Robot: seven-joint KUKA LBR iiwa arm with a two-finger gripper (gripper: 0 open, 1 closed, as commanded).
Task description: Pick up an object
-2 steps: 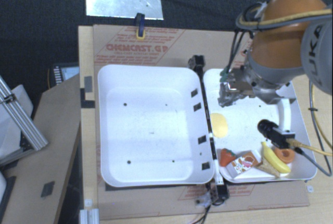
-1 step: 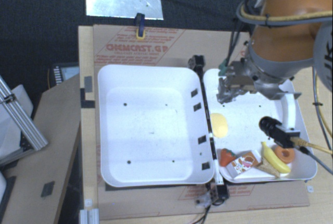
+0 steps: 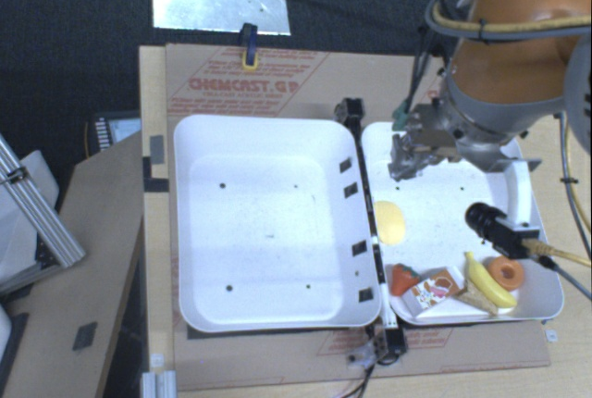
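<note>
Camera view: gripper [image 3: 404,167] hovers above right bin's [image 3: 546,299] bare middle.

Arm [image 3: 518,26] cut off by top and right edges. Jaws [image 3: 404,167]: fingers blurred, dark, spacing unreadable. Arm bulk hides right bin's [image 3: 435,220] far corner behind jaws. Small packet [image 3: 433,291] well below jaws: print too small to read. Desk [image 3: 268,77] lettering partly covered by bins.
</note>
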